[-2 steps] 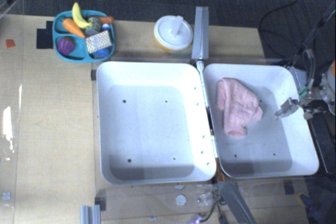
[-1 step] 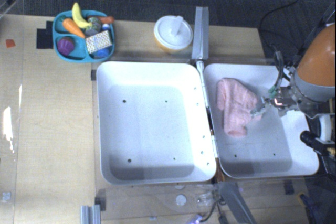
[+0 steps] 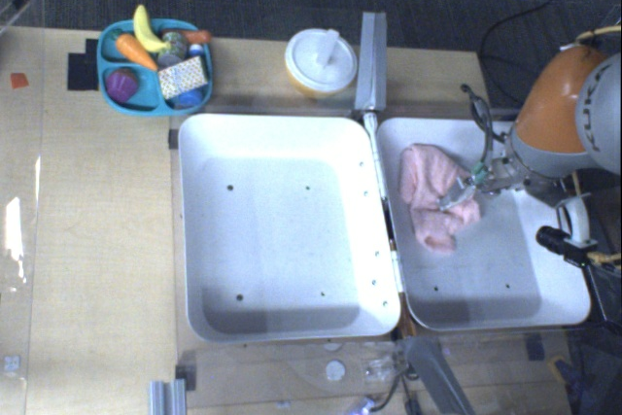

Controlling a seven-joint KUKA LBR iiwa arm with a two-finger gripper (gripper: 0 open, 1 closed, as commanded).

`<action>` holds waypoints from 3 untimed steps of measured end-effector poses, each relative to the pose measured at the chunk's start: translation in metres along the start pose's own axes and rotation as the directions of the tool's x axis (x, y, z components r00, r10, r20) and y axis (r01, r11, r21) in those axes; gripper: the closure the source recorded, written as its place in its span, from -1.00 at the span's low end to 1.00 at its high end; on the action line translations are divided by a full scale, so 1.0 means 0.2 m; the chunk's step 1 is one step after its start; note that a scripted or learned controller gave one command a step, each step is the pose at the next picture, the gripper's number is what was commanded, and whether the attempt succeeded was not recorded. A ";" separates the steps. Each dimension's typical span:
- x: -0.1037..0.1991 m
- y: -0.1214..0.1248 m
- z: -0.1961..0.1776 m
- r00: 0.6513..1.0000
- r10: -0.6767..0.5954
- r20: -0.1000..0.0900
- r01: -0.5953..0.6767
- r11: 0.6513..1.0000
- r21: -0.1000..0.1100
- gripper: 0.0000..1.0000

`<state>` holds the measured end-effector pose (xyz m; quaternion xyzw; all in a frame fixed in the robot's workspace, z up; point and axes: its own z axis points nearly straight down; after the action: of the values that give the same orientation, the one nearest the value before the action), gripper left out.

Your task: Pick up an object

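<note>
Jaws of the gripper (image 3: 465, 194) sit low on the right edge of a pink cloth (image 3: 434, 195); too small and blurred to tell if spread or pinching. Cloth lies crumpled in the right bin (image 3: 505, 301), upper-left part, w/ the gripper touching or just over its right side. Arm (image 3: 569, 112) comes in from the right, orange band up top. Left bin (image 3: 282, 219) alongside. On the bench (image 3: 87, 209) behind: blue tray (image 3: 109, 99) w/ toy food, and a white lidded cup (image 3: 321, 60).
</note>
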<state>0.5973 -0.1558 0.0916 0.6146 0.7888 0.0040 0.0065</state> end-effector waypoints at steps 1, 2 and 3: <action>0.01 0.02 -0.07 1.000 -0.003 0.002 0.003 1.000 -0.010 1.00; 0.40 0.48 -0.47 1.000 -0.022 -0.004 0.022 1.000 0.006 1.00; 0.53 0.52 -0.47 0.958 -0.287 -0.005 0.287 0.958 0.007 1.00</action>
<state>0.6702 -0.0279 0.1865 0.4938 0.8696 0.0013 0.0034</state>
